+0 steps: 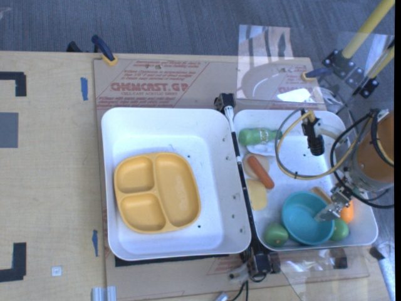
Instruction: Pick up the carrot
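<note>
A small bright orange piece (347,213), which I take for the carrot, lies at the right bin's (326,168) front right corner, mostly hidden by the wrist. My gripper (330,211) reaches down just left of it, over the right rim of a teal bowl (304,221). It sits very close to the orange piece, and nothing can be seen between its tips. The grey arm with its orange band (379,149) comes in from the right, trailing looped cables.
In the right bin lie a long orange-red piece (260,171), a green bottle (257,136), a yellow piece (257,195) and green fruits (276,234) (340,229). The left bin (125,124) holds a yellow divided plate (156,191).
</note>
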Action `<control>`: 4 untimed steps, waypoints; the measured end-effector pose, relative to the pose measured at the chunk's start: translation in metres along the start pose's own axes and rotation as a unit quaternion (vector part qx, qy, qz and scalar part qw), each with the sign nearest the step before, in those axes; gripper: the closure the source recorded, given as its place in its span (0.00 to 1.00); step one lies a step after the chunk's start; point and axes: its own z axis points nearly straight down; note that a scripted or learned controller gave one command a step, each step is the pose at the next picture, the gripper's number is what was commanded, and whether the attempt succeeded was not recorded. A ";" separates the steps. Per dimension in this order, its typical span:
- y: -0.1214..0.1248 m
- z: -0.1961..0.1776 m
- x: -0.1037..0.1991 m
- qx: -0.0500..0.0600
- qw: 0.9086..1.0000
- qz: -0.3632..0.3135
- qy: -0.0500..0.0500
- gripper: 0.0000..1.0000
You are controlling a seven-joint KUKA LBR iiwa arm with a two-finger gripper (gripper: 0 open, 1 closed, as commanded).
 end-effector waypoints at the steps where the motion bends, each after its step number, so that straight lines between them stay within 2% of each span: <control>1: -0.007 -0.012 0.001 0.007 1.000 0.000 0.003 1.00; 2: -0.027 0.003 0.026 -0.007 0.989 -0.146 -0.005 1.00; 3: -0.025 0.001 0.013 -0.003 0.953 -0.303 -0.001 1.00; 4: -0.010 -0.002 0.005 0.005 0.950 -0.312 0.002 1.00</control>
